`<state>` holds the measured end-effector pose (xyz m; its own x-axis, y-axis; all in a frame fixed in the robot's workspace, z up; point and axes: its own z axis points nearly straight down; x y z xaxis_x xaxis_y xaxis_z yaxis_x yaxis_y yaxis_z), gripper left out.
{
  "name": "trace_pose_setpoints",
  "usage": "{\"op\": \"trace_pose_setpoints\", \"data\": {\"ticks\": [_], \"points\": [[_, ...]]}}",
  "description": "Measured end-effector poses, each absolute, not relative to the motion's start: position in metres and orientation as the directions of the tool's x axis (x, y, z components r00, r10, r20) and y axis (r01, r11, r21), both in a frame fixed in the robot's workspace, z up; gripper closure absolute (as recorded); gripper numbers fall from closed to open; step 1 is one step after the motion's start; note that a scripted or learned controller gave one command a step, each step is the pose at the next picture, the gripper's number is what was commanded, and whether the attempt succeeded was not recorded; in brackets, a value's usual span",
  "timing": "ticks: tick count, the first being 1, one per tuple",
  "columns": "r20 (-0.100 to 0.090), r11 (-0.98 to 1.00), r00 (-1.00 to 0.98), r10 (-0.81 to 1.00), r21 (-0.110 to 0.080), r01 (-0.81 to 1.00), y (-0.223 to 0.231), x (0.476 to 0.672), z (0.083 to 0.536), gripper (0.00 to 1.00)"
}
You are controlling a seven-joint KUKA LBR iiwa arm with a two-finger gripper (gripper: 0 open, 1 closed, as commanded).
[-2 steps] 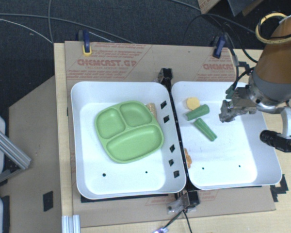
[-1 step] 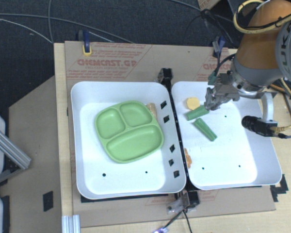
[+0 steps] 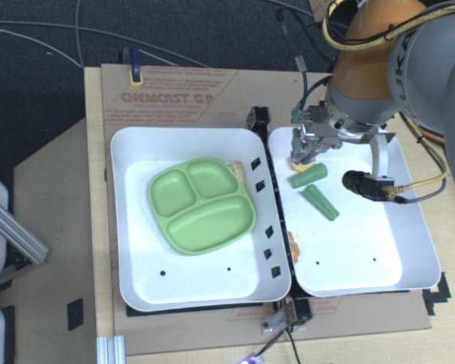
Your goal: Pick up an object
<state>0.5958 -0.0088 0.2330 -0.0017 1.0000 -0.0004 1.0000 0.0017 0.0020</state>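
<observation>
We see a dark carpeted floor point(image 3: 174, 21) crossed by loose cables, and on it a table point(image 3: 174, 89) topped with a brown board printed in red letters. Two shallow white bins sit side by side on that board. The left bin point(image 3: 129, 203) holds a green divided plate point(image 3: 202, 204), lying flat near its middle, with a small tan scrap point(image 3: 237, 171) touching the plate's upper right edge.

We take the right bin point(image 3: 379, 264) as our landmark. In its upper left part lie two green cylindrical pieces: a shorter, lighter one point(image 3: 309, 176) and, just below it and angled down to the right, a longer, darker one point(image 3: 320, 202); their near ends almost touch. A small orange bit point(image 3: 293, 247) lies against this bin's left wall, lower down.

The grey arm with its orange band point(image 3: 371, 44) reaches over the bin's upper part. The tool point(image 3: 302, 156) hangs just above the lighter green piece, close to its upper left end. We cannot tell whether the tool is released or clenched, and we see nothing held in it. A black cylindrical part point(image 3: 364, 184) on the arm's cabling hovers over the bin to the right of the green pieces.
</observation>
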Motion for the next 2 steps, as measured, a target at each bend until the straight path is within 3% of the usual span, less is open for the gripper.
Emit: {"op": "trace_pose_setpoints", "data": {"ticks": [2], "points": [[0.000, 0.000, 0.000, 1.000, 0.003, 1.000, 0.085, 0.647, 0.217, 1.00]]}}
